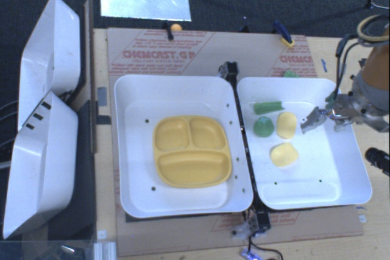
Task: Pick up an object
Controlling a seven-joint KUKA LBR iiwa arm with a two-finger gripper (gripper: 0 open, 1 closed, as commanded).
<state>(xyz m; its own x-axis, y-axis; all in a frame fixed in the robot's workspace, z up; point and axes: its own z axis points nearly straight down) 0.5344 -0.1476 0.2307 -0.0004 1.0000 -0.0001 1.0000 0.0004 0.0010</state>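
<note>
Behind the end effector (312, 120), right bin (347, 192) wall partly hidden.

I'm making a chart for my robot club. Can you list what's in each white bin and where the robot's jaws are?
left bin: yellow divided plate
right bin: green stick, green round piece, two pale yellow pieces, upper and lower
gripper: over the right bin, right of the upper yellow piece
held: nothing seen between the jaws
arm: reaches in from the right
</note>
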